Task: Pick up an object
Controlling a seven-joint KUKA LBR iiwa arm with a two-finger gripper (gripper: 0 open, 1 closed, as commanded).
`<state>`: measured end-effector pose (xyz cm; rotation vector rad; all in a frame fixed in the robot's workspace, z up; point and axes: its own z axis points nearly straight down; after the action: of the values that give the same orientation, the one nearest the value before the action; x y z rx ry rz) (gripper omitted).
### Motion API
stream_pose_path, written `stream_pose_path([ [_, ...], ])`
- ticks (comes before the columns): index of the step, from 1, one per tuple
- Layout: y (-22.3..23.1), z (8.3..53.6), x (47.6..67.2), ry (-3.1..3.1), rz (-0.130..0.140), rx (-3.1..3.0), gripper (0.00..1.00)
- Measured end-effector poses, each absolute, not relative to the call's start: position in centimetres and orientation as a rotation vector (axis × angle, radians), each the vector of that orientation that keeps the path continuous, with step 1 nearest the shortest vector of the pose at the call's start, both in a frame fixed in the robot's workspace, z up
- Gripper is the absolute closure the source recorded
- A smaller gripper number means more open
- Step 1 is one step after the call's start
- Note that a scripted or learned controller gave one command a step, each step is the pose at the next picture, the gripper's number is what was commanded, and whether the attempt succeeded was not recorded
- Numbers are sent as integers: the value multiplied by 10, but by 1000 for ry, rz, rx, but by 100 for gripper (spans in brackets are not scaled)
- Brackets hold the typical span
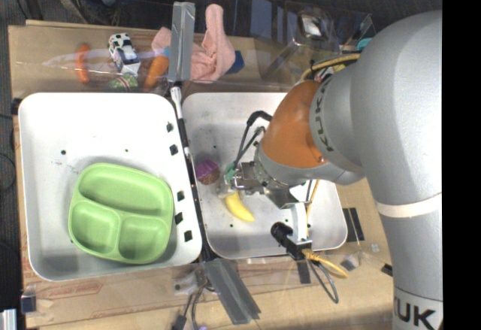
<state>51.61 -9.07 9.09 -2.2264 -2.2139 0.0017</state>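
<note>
Right bin (331, 234): gripper (234, 180) lowered near the floor, wrist tilted leftward under the orange band. Fingers too hidden and blurred to tell whether spread or closed; nothing visibly between them. Just left of the gripper, a small purple object (207, 170); just below it, a yellow banana (240, 207), lying flat and curved. Both within close reach, either a plausible candidate for the pick, apparently the reason for the low approach at this spot. Left bin (37, 148): green divided tray (120, 213), well apart from the gripper, probably not the target.
</note>
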Motion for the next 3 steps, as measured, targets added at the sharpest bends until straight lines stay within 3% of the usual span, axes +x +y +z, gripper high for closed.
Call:
stream_pose_path([
  [1,-66,218,489,-2272,0,-2169,100],
  [2,-3,210,561,-2213,4,-2227,100],
  [3,-117,161,476,-2266,5,-2171,100],
])
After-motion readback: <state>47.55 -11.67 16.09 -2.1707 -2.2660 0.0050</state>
